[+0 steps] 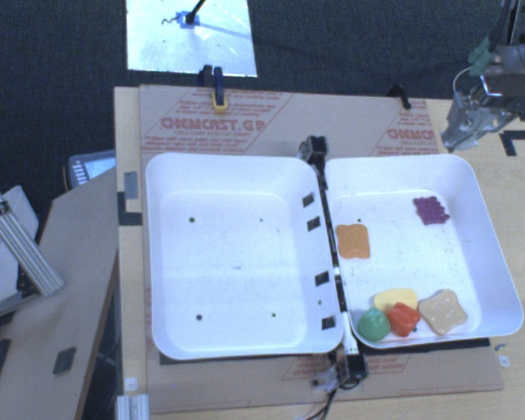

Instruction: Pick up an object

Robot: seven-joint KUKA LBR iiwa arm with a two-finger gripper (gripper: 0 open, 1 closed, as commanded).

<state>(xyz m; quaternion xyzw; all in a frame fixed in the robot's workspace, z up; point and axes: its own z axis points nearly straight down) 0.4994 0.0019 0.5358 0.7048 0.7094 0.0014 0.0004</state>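
- so the jaws (462, 136) hang off the top right corner of the right bin (472, 182), above the bench (350, 121). Honestly can't tell if they're spread or pressed together, too blurry
- nothing visible between them
- closest item to the jaws is the purple piece (430, 209), just below and a bit left, inside the right bin
- orange slab (353, 241) sits further down-left, near the divider
- way below the jaws, bunched in the bin's near corner: yellow piece (394, 299), green ball (374, 325), red piece (403, 318), toast slice (443, 311)
- left bin (157, 261) is well off to the jaws' left
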